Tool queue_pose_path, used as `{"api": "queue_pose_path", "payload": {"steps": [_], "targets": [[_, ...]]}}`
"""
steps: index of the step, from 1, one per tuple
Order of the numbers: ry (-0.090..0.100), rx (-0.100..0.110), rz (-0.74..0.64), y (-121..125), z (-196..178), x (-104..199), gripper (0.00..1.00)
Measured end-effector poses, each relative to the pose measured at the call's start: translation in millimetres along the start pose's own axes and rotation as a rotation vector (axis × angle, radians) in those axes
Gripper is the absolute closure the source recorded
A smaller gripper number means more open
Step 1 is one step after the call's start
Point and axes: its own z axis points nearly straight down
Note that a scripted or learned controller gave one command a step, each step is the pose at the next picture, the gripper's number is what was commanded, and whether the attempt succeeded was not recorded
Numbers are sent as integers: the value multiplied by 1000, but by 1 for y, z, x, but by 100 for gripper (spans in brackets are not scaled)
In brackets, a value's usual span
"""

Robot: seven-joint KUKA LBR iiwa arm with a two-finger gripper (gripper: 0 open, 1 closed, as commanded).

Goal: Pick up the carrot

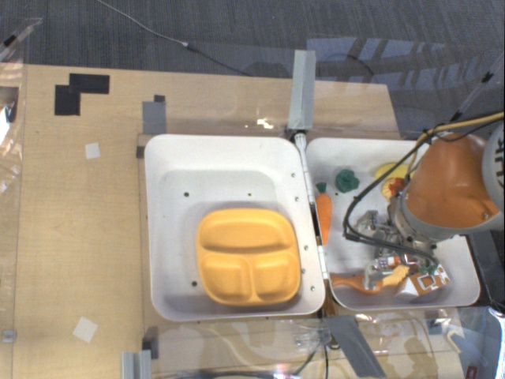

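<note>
against the left wall of the right bin [470, 287] lies the carrot [323, 215], lengthwise and well apart from the gripper [385, 268]. whether the gripper is open or closed cannot be told. a yellow divided plate [248, 255] sits in the left bin [170, 212].

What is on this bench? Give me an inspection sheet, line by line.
Surface: wooden bench bears a left bin and a right bin, side by side.
Job's things: carrot lies in the right bin along its left wall.
Clutter: yellow divided plate in the left bin; green piece, yellow piece and orange piece in the right bin.
End effector: end effector sits low over the right bin's front, apart from the carrot.
Cables: black cable loops beside the wrist; thin cable crosses the floor.
Surroundings: grey carpet; black marks on the bench.
</note>
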Motion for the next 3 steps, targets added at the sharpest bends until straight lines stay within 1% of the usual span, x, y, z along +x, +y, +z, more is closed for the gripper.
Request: {"api": "queue_pose_path", "payload": {"steps": [1, 2, 3], "targets": [[1, 0, -5, 0, -14, -3, 100], [20, -9, -343, 3, -21, -15, 100], [20, -10, -506, -57, 8, -71, 100]]}}
